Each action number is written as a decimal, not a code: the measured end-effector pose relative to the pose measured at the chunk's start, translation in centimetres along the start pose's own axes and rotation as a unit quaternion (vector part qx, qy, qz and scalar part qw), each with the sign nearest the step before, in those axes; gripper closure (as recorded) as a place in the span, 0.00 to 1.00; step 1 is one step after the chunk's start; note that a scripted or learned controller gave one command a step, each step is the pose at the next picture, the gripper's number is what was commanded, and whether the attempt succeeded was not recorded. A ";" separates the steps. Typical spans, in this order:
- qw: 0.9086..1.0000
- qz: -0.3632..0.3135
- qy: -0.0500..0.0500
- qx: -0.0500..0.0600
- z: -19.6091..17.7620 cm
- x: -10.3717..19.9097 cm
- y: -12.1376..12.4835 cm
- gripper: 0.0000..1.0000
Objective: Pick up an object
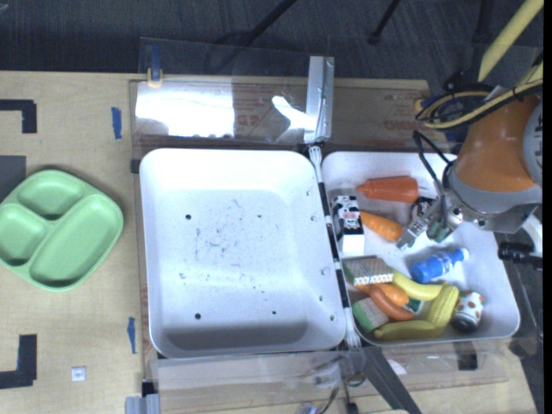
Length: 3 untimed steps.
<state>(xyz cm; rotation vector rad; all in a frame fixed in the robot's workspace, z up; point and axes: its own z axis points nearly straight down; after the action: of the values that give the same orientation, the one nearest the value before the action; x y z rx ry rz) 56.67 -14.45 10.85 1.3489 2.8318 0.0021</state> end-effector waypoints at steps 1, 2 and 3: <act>0.995 -0.101 -0.001 -0.001 2.1 -3.6 4.1 0.00; 0.995 -0.100 -0.003 -0.004 1.0 -3.7 4.2 1.00; 0.998 0.066 0.002 0.002 -5.9 -2.3 9.6 1.00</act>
<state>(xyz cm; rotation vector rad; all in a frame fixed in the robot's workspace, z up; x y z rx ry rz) 65.57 -10.14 16.83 1.5372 2.7412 -0.0009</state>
